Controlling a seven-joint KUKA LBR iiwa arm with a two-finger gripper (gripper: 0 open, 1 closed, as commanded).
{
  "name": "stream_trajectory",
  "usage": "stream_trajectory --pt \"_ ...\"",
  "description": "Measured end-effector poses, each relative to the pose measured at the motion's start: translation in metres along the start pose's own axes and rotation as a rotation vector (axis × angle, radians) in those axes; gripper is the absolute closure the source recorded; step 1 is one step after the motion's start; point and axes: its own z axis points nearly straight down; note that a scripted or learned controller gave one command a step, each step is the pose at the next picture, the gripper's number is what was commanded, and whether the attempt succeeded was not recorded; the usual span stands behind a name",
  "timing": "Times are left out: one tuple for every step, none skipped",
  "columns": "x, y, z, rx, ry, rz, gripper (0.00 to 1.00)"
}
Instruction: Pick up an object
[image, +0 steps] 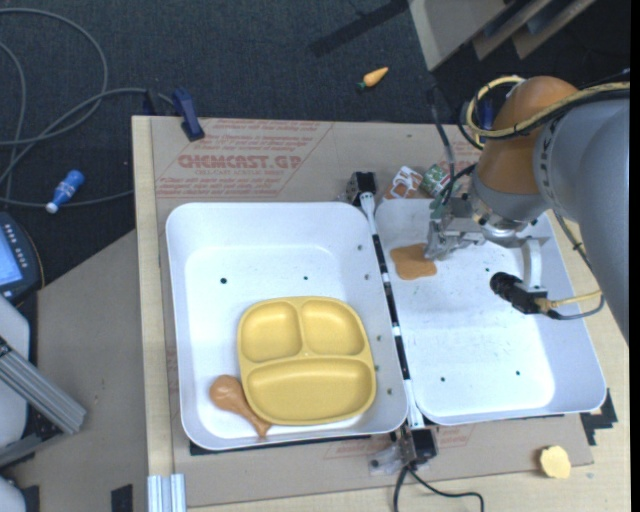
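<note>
Tray and drumstick lie in the left bin, untouched. Right of them, in the right bin, my gripper sits over the brown disc; grip unclear, so nothing lifted yet.
</note>
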Motion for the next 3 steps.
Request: stream_trajectory --pt "-0.011 -0.041 0.012 0.009 0.001 0.003 1.00" --pt "-0.010 -0.039 0.001 0.002 0.000 0.002 1.00" --pt "-0.010 -0.038 -0.009 0.001 0.000 0.003 1.00"
